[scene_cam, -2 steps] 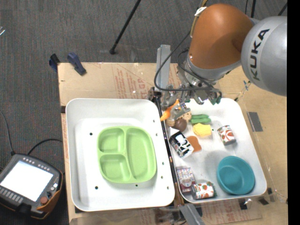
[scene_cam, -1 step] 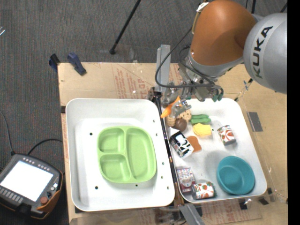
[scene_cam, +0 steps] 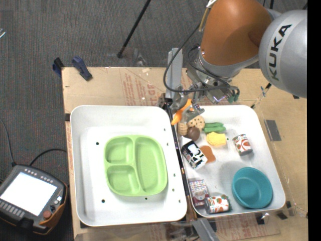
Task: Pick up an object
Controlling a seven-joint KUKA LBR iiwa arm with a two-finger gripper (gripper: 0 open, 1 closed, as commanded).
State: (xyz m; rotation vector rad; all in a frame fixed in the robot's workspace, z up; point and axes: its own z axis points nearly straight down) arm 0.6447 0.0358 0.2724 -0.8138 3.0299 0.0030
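Above right bin (scene_cam: 261, 129) (top-left corner), fingers (scene_cam: 193, 104)

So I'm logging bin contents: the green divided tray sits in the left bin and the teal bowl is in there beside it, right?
Not quite. The green divided tray does sit in the left bin, but the teal bowl is in the right bin, near its front corner, as the camera view shows.

Two white bins (scene_cam: 83, 134). Left of the divider: one green sectioned plate (scene_cam: 135, 165). Right of it: one teal bowl (scene_cam: 252, 187), two small cans (scene_cam: 243, 144), one black-and-white carton (scene_cam: 194, 154), one cookie (scene_cam: 196, 122), one yellow piece (scene_cam: 216, 139).
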